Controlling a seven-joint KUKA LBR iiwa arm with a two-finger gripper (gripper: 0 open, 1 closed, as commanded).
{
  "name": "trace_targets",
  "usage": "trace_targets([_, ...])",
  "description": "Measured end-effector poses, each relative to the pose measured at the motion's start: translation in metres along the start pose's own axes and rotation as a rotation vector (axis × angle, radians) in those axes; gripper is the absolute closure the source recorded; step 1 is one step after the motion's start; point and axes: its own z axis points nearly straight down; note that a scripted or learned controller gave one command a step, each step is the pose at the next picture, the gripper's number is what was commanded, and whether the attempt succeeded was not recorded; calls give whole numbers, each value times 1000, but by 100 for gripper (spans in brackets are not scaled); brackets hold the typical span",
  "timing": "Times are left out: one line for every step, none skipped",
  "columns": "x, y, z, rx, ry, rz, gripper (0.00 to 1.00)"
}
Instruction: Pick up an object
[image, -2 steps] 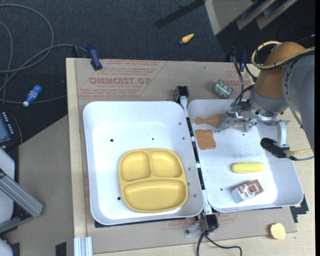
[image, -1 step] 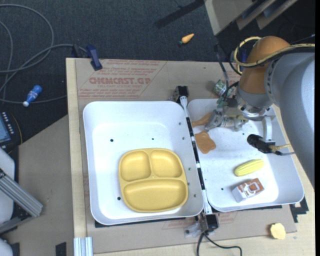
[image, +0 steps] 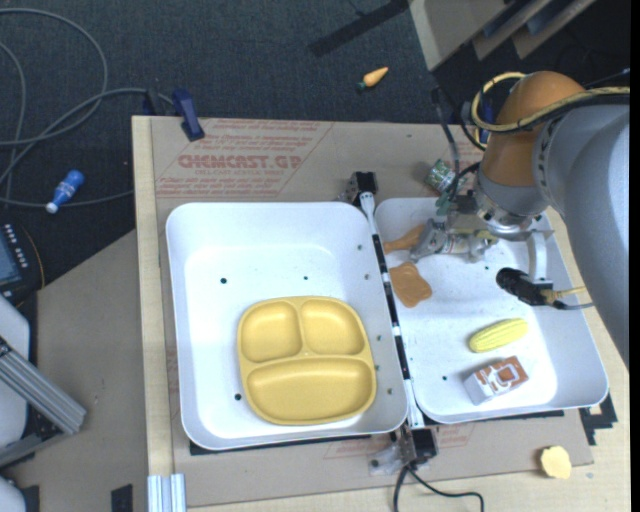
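the gripper (image: 440, 238) is low in the far left part of the right bin (image: 585, 385), close to the divider between the two bins. i cannot tell how it is set, because the wrist hides it. just beside it lies a brown flat piece (image: 410, 285) that looks like a toy cookie, and a smaller orange piece (image: 404, 240) nearer the rim. the corn cob (image: 497, 335) and a small box (image: 497, 378) lie well apart from it, toward the near side. the yellow divided plate (image: 303, 358) rests in the left bin (image: 190, 300). the risk, i think: the flat piece is thin and may slip away, or the tool may hit the bin wall.
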Motion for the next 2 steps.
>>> trace_targets([8, -1, 1, -1, -14, 2, 0])
trace_targets([10, -1, 1, -1, -15, 4, 0])
